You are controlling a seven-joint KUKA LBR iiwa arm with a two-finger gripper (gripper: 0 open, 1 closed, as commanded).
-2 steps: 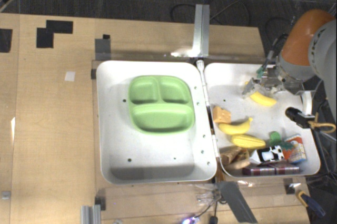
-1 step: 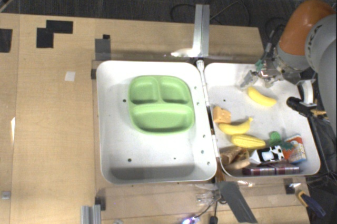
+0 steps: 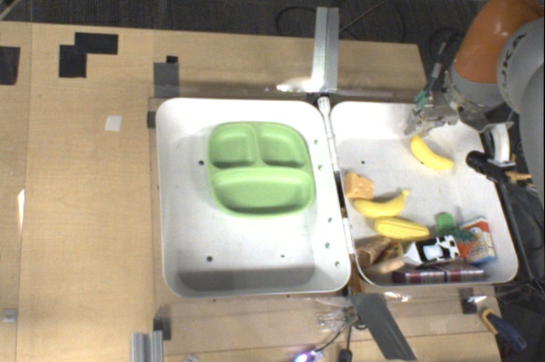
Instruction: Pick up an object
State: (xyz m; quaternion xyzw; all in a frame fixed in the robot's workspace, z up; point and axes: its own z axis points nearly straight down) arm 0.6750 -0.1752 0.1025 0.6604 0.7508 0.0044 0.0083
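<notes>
**Hand poised over the lone banana in the right bin**

Nearest the camera, at six o'clock in the right bin [image 3: 502, 271], a crowded heap lies along the front wall: a dark marker [image 3: 438, 275], a cow-patterned toy [image 3: 440, 249], two yellow bananas [image 3: 387, 215] and a cheese wedge [image 3: 358, 184]. These touch one another, so a grasp there risks catching neighbours.

Farther back, at one o'clock in that bin, a single banana [image 3: 431, 155] lies apart from everything. The hand [image 3: 428, 118] hovers just beyond it; whether it is open or closed I cannot tell. My judgement: descend straight, straddling the banana's short axis at mid-length.

The green tray [image 3: 260, 167] sits in the left bin [image 3: 183, 267].
</notes>
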